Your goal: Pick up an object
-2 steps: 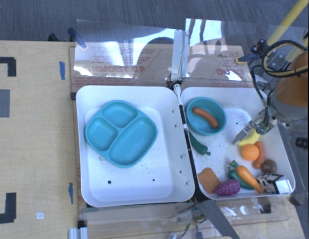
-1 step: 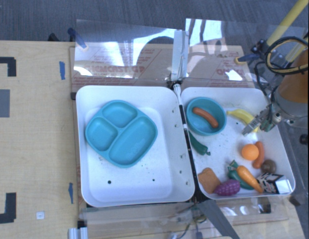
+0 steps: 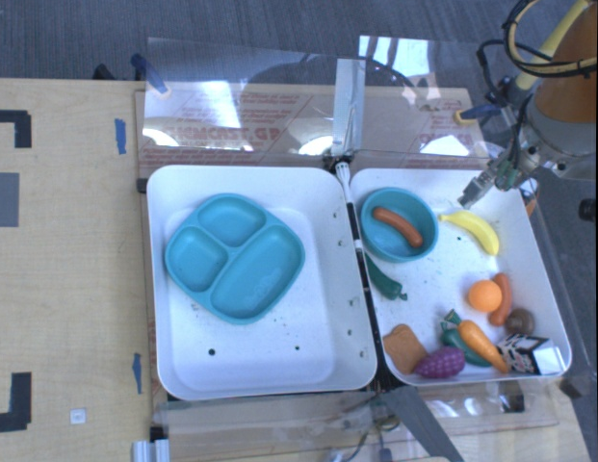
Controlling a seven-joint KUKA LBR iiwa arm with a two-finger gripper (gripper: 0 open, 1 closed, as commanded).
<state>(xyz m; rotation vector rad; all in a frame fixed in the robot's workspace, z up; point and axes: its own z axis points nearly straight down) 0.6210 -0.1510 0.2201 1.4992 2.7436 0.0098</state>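
Hanging over the far corner of the right bin (image 3: 554, 287), the claw (image 3: 472, 194) is seen with nothing gripped; how wide it is parted cannot be told. A banana (image 3: 475, 230) is found just below it, a bowl (image 3: 399, 225) with a sausage (image 3: 398, 225) to its left. A descent could be spoiled: the curved banana may be nudged aside, or the bin wall struck.

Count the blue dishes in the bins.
2: the divided plate in the left bin, and the bowl holding a sausage at the back of the right bin.
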